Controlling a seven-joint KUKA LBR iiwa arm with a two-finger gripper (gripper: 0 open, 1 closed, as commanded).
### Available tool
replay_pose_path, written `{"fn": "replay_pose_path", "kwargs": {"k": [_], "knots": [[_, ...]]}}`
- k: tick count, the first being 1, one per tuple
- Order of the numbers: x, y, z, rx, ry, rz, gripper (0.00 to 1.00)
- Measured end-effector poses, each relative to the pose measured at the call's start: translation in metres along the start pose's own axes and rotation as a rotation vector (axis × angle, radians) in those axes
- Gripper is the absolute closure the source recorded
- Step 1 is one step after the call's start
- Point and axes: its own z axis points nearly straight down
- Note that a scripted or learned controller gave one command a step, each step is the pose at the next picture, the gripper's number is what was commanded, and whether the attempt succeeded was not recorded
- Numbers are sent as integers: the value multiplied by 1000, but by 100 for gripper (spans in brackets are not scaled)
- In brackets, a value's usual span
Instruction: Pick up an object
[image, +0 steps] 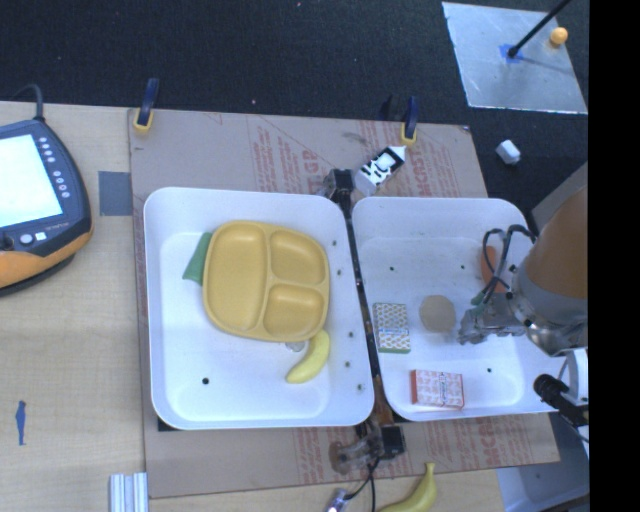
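One tan round object (436, 313) is lying in the right bin (440, 225), just left of the gripper (482, 328); whether its fingers are parted cannot be told. Nearby are sitting a patterned packet (391, 327) and red box (437, 388).

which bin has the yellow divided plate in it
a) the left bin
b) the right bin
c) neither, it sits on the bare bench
a) the yellow divided plate lies inside the left bin, with a banana just below it; the right bin holds small flat packets and a round brownish thing instead.
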Motion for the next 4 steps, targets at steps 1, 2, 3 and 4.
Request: {"fn": "replay_pose_path", "kwargs": {"k": [1, 2, 3, 4], "knots": [[-43, -22, -74, -3, 2, 7, 100], [-43, -22, -74, -3, 2, 6, 0], [-47, 2, 18, 0, 3, 4, 0], [-48, 66, 17, -2, 4, 6, 0]]}}
